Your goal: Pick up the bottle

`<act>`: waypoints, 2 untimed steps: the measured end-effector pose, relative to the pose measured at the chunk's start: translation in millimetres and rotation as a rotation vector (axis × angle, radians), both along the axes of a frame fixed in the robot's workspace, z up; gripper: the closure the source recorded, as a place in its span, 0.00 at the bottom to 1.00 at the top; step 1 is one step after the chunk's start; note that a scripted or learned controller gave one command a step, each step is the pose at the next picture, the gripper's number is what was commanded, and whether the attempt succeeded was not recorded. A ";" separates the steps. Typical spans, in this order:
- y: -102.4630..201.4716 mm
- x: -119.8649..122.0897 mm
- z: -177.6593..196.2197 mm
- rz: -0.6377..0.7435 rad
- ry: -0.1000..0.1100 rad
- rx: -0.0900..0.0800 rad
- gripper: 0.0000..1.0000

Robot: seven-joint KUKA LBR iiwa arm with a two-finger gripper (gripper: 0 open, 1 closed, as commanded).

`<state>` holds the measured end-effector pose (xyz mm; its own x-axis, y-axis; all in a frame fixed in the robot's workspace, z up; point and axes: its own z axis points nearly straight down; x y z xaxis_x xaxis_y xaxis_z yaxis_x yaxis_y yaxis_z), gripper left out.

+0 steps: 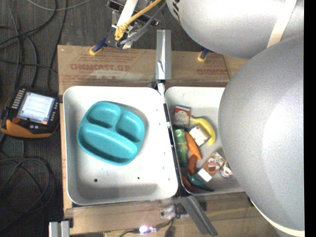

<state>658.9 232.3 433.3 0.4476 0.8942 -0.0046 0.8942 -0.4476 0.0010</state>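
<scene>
Cardboard (98,65) underlies 2 white bins; we see a teal tray (112,132) in the left bin (69,147), open floor around it, while the green bottle (180,144) hugs the right bin's (197,97) left wall among clutter; gripper unseen behind the arm (266,132)

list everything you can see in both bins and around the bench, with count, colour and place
left bin: 1, white, holds the tray
tray: 1, teal, three compartments, in left bin
right bin: 1, white, partly under the arm
banana: 1, yellow, right bin
carrot: 1, orange, right bin
small cartons: several, red and white, right bin
bottle: cannot pick it out in the pile
handheld pendant: 1, orange and black, floor at left
arm: 1, grey, over right bin
</scene>
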 end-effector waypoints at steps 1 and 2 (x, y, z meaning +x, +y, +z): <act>-0.2 -46.6 -78.5 -0.011 0.003 -0.001 1.00; 0.1 -1.1 0.2 0.428 0.001 0.001 1.00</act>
